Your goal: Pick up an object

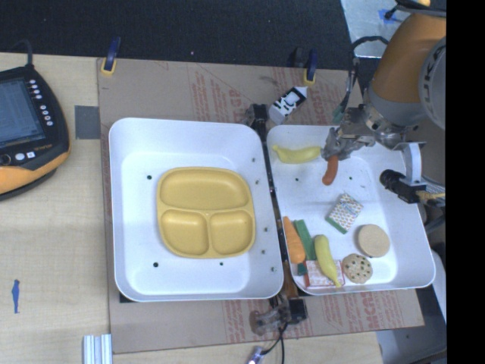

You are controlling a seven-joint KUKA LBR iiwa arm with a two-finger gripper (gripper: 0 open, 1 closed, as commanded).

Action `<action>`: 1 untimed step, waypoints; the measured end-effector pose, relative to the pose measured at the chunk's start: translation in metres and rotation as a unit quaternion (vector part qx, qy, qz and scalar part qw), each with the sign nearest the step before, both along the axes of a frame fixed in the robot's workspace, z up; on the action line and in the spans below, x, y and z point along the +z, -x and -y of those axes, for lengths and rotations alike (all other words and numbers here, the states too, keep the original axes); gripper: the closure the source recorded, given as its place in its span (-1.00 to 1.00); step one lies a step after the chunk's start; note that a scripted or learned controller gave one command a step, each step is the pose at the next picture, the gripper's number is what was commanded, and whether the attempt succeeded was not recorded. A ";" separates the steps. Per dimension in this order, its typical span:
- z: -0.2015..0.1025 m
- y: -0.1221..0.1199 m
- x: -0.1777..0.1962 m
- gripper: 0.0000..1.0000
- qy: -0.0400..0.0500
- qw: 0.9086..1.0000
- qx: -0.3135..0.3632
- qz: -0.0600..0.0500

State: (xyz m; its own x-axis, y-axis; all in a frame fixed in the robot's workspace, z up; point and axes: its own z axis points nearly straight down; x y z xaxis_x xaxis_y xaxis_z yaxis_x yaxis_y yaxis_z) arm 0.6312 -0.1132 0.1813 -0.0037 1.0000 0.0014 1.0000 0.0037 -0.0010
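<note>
My gripper (334, 152) hangs over the back of the right bin (402, 203), with the arm reaching in from the right. A small reddish-brown sausage (329, 172) hangs upright from the fingers, its top end pinched between them and its lower end just above the bin floor. The gripper is shut on it. A yellow banana-shaped piece (297, 155) lies just left of the gripper.
The right bin also holds a patterned cube (345, 212), a round cracker (373, 240), a cookie (355, 268), a carrot (292, 240), a green stick (305, 240) and a yellow piece (326, 255). The left bin (129, 165) holds a yellow divided plate (206, 211). A control pendant (23, 127) lies far left.
</note>
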 end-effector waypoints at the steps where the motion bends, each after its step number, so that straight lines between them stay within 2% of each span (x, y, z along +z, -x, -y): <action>1: -0.052 0.041 0.042 1.00 0.000 1.000 0.000 -0.001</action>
